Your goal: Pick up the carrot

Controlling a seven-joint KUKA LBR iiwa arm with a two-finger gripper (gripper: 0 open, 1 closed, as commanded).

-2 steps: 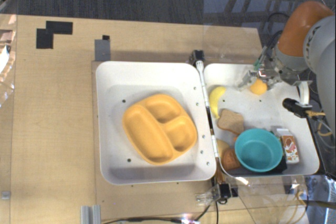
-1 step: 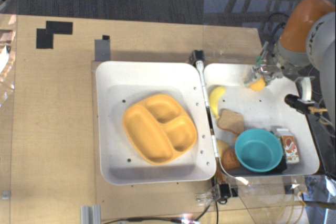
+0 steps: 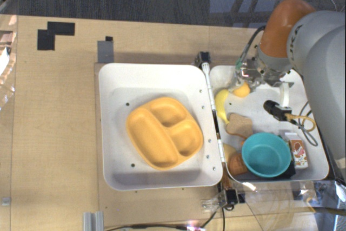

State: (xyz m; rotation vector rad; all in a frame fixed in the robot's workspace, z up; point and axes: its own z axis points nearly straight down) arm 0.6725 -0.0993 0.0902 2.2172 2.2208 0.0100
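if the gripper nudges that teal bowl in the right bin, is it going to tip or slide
The teal bowl sits upright with a wide mouth, so it would probably slide rather than tip. It looks like thin plastic, likely light. Items crowd it in the right bin, so a push would likely shove those too.

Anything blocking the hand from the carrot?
Nothing visible. The hand hangs right above the small orange carrot piece in the right-hand white bin; a yellow banana lies close beside it.

We see the grey arm with orange band reaching in from far right, two-finger gripper pointed down.
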